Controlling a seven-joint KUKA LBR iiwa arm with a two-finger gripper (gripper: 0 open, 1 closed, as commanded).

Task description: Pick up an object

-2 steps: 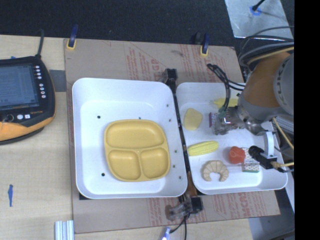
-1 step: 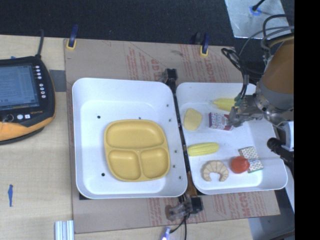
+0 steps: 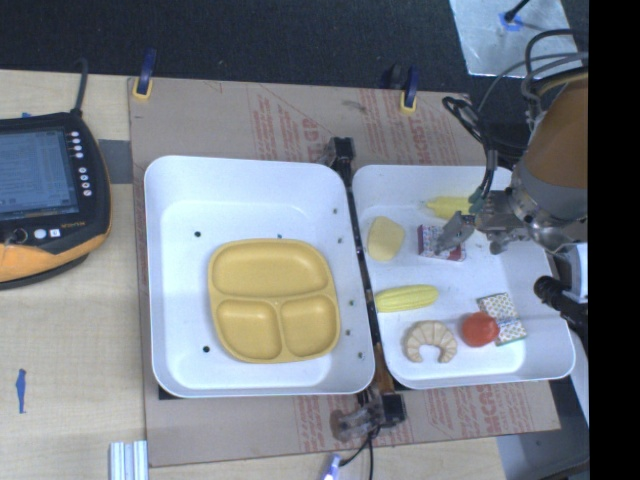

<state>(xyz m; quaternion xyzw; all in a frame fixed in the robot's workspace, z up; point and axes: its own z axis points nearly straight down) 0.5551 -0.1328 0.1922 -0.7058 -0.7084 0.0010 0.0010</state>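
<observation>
the arm (image 3: 560, 158) is cut off at the right edge. the left bin (image 3: 170, 268) holds a yellow tray (image 3: 272, 298). in the right bin (image 3: 540, 368), the gripper (image 3: 462, 230) hangs just over a small red-and-white packet (image 3: 440, 243); whether its fingers are apart, i cannot tell. the corn (image 3: 405, 297) lies lengthwise left to right, above a croissant (image 3: 430, 341) and beside a tomato (image 3: 479, 329).

Lighting: we are seeing bright, even overhead light. The two white bins, left (image 3: 170, 268) and right (image 3: 540, 363), are reading near blown-out, with soft faint shadows under their rims. The floor along the top of the frame is staying dark. The pendant screen (image 3: 35, 176) at left is glowing palely. Focus: we are finding the whole frame mildly soft and grainy, fine print illegible.
</observation>
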